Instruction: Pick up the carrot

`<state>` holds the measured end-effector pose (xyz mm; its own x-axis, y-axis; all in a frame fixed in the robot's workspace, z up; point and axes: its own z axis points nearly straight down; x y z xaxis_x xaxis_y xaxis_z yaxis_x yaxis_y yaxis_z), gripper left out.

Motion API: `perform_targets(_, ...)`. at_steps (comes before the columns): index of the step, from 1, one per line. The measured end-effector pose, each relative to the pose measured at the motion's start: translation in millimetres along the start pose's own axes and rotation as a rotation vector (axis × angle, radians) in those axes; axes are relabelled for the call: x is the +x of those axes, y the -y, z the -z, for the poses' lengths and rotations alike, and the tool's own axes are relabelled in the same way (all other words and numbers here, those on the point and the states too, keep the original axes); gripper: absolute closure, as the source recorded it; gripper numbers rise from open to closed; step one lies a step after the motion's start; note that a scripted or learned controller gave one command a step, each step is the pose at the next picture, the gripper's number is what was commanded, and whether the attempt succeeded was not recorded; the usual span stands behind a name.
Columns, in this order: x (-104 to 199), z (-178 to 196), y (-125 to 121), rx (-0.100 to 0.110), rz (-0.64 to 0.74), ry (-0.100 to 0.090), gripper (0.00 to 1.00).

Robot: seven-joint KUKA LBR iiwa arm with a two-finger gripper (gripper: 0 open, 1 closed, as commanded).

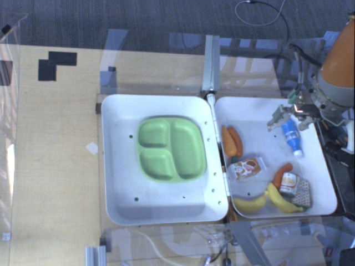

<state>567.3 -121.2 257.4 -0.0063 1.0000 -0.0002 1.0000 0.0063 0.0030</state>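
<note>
The fingers of the gripper hang spread apart with nothing between them, over the upper right part of the right bin, just beside a blue bottle; the carrot lies well to their left, against the bin's left wall, its long axis running roughly up and down the view; a snack packet sits just below it; a green plate rests in the left bin.

floor: dark blue-grey carpet | bench: pale wood top | cable: loose loop
</note>
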Motion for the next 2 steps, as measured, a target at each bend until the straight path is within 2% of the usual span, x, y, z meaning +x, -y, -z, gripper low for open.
perform_targets(1,18,-168,24,-0.012,0.154,0.002,0.00)
perform_targets(2,-10,-154,-12,-0.004,0.083,0.001,0.00)
